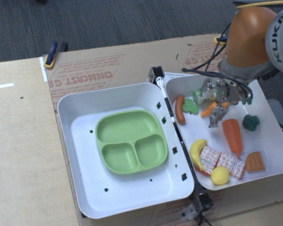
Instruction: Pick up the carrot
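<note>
Over the right bin (pixel 277 165) the tool (pixel 217 111) hangs low, just above and left of the carrot (pixel 232 135), which lies lengthwise among crowded toys. My worry: a descent here could miss or nudge the carrot toward the banana (pixel 197 152). Whether the tool is open or closed, I cannot tell.

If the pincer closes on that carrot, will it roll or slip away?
The carrot looks like smooth, rigid plastic with a rounded, tapered body, so it may slip along the taper. Lying flat on the bin floor, it could roll sideways if nudged. It probably weighs little.
</note>
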